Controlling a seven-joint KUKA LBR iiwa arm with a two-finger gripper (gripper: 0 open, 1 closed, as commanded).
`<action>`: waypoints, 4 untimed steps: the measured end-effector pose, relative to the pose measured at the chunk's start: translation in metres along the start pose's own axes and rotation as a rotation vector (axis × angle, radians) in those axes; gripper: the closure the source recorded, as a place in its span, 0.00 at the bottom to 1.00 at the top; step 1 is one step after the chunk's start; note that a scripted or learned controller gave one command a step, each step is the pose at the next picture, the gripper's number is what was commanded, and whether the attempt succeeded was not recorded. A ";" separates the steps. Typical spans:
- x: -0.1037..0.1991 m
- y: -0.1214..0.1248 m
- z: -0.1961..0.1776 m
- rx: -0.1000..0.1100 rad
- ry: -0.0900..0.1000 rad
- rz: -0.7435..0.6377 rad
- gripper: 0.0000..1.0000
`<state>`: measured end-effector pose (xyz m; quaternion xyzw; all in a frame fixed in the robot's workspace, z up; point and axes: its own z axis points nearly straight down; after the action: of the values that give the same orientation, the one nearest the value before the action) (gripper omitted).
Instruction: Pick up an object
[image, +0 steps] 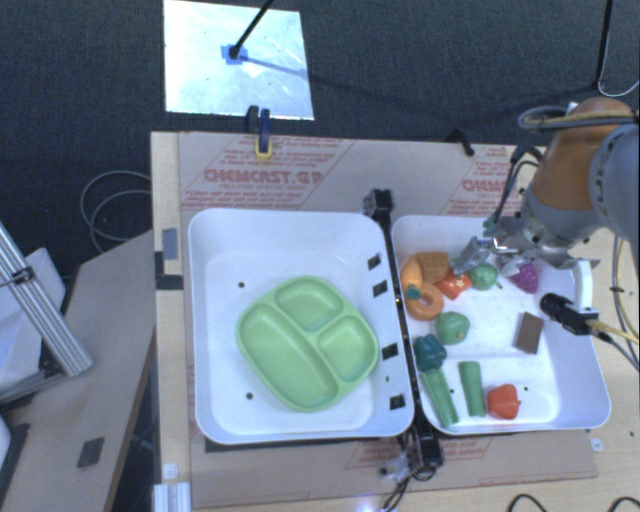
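Note:
The right bin (590, 385) holds several toy foods. Among them are an orange chunk (434, 266), an orange ring (424, 301), a red piece (453, 287), a round green piece (485, 277) and purple grapes (525, 275). Nearer the front lie a green pepper (452, 326), a brown block (528, 332), a teal piece (430, 350), two green sticks (440, 396) (471, 386) and a red-orange tomato (503, 400). My gripper (480, 254) hangs low over the bin's back part, just above the round green piece and the red piece. Nothing is visibly held.
The left bin (220, 250) carries a light green divided plate (307, 342). A black divider with clips (392, 300) runs between the bins. The arm's grey wrist and orange band (575, 160) lean in from the upper right, with cables trailing over the right bin's far edge.

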<state>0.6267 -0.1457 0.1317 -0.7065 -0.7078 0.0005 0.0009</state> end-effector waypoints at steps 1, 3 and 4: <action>0.001 0.004 0.043 -0.009 0.003 0.001 0.00; -0.011 0.006 -0.032 -0.009 -0.003 0.001 1.00; -0.012 0.008 -0.087 -0.010 -0.002 -0.002 1.00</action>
<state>0.6349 -0.1574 0.2190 -0.7056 -0.7086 -0.0022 -0.0035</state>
